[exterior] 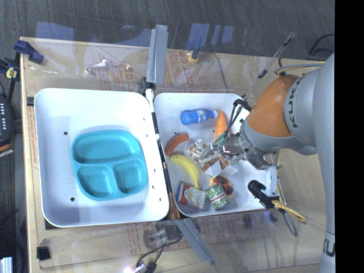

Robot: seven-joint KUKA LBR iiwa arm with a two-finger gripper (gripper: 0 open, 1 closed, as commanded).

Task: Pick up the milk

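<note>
- the gripper is low in the right bin; i cannot tell if its fingers are apart or together.
- the milk carton lies just left of it, between the banana and the carrot.

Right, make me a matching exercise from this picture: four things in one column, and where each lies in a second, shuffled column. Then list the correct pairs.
Things:
1. sky-blue plastic tray with three compartments
2. small blue plastic bottle with a white label
3. curved yellow banana
4. orange carrot

Places:
A. lying near the far wall of the right white bin
B. near the middle of the right bin, just past the cartons at its near edge
C. in the left white bin
D. right of the bottle, close beside the grey arm

Pairs: 1-C, 2-A, 3-B, 4-D
</note>
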